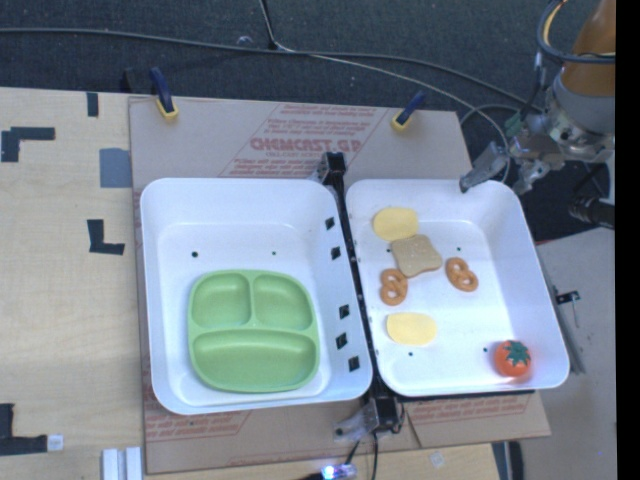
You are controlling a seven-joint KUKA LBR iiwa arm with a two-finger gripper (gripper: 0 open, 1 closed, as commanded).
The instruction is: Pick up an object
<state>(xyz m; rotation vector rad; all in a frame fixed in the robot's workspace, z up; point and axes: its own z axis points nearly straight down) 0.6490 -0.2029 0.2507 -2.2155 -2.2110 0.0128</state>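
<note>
The pincer (497, 171) hangs at the far right corner of the right bin (535, 268), just over its rim, below the grey wrist and orange band of the arm (585, 63); how far its fingers stand apart cannot be told at this size and slant, and nothing shows between them, so I judge it to carry nothing; every pickable thing lies in the right bin, on the near-left side of the pincer; closest is the upper yellow disc (395, 222), in the bin's far part; touching it on the near side lies the slice of toast (416, 256), its corners turned at a slant to the bin walls; just beside the toast sit two pretzels, the left pretzel (393, 287) toward the divider and the right pretzel (461, 274) toward the bin's middle; nearer still lies the lower yellow disc (411, 328), and well apart, in the bin's near right corner, the tomato (511, 359); the left bin (165, 268) holds a green divided plate (254, 330); the grasp looks not yet begun; the coming move, as I judge it, is a travel leftward and toward the camera from the bin's corner, then a descent; the flat discs and toast may be hard to pinch, the pretzels or tomato easier.
</note>
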